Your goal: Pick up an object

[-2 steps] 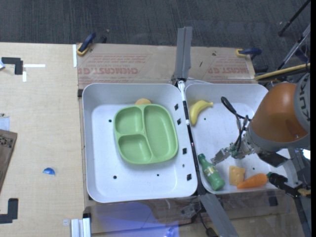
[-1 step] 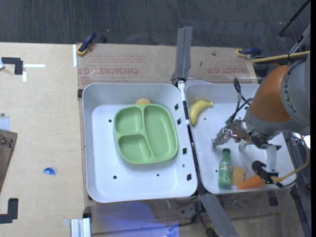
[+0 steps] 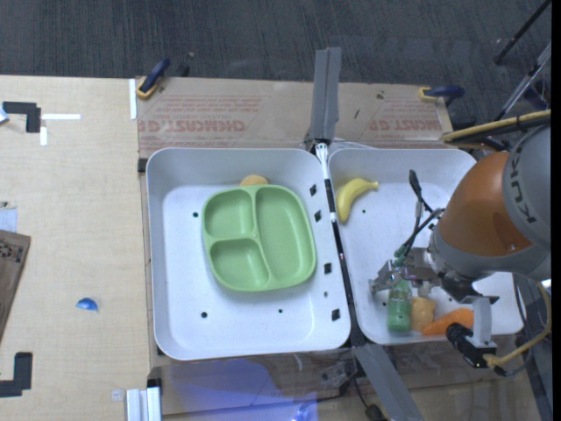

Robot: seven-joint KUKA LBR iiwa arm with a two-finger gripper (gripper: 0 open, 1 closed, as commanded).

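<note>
At lower right, the hand (image 3: 396, 281) was low in the right bin (image 3: 386, 160), just above a green bottle (image 3: 400, 310); its opening I could not tell.

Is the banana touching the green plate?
Apart. The camera view shows the banana in the right bin and the green plate in the left bin.

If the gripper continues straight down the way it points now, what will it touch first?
Most likely the green bottle, which lies directly under the gripper in the right bin. Depth is unclear from this view, so the remaining gap cannot be judged.
</note>
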